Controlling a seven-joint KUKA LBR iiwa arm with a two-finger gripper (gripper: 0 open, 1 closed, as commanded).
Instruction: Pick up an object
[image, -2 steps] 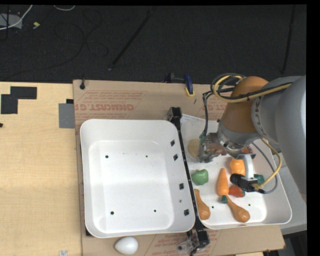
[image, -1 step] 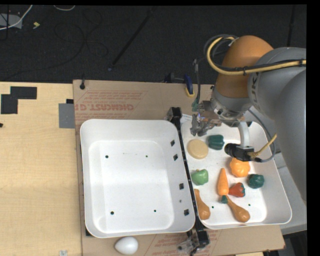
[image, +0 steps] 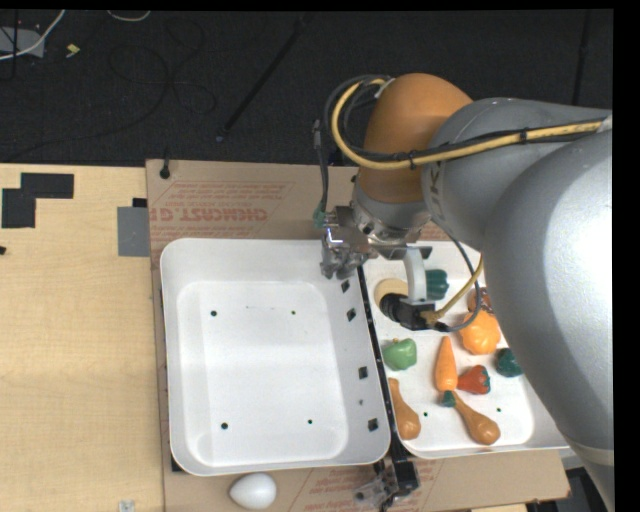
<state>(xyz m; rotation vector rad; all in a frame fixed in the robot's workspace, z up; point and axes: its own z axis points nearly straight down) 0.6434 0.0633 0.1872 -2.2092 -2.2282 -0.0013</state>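
- A pale wooden tabletop (image: 70, 330) carries a brown cardboard sheet (image: 230, 205) with red print. On that sheet two shallow white bins sit side by side, the left bin (image: 260, 370) and the right bin (image: 515, 415), their inner walls touching.
- The grey arm (image: 540, 200) reaches in from the right and covers the right edge of the right bin. Its orange band (image: 415, 110) stands over the far end of that bin.
- The gripper (image: 337, 258) hangs over the far end of the seam between the two bins, at the far-right corner of the left bin. From this angle I cannot tell whether it is spread or closed.
- The things to pick from lie loosely spread on the floor of the right bin.
- A green pepper (image: 400, 352) lies by that bin's left wall, about midway along it.
- An orange carrot (image: 445, 365) lies just right of the green pepper, running near to far.
- A red pepper (image: 474, 380) sits just right of the carrot's near end.
- An orange lump (image: 480, 333) lies just beyond the carrot's far end, close to the arm's edge.
- A teal piece (image: 437, 283) lies toward the far end, right of the gripper. A second teal piece (image: 508, 364) shows at the arm's edge, right of the red pepper.
- A tan club (image: 403, 412) lies along the left wall, nearer than the green pepper. Another tan club-shaped piece (image: 478, 424) lies tilted at the near end, nearer than the red pepper.
- A white egg (image: 252, 490) lies outside the bins on the cardboard sheet, just near of the left bin's near rim.
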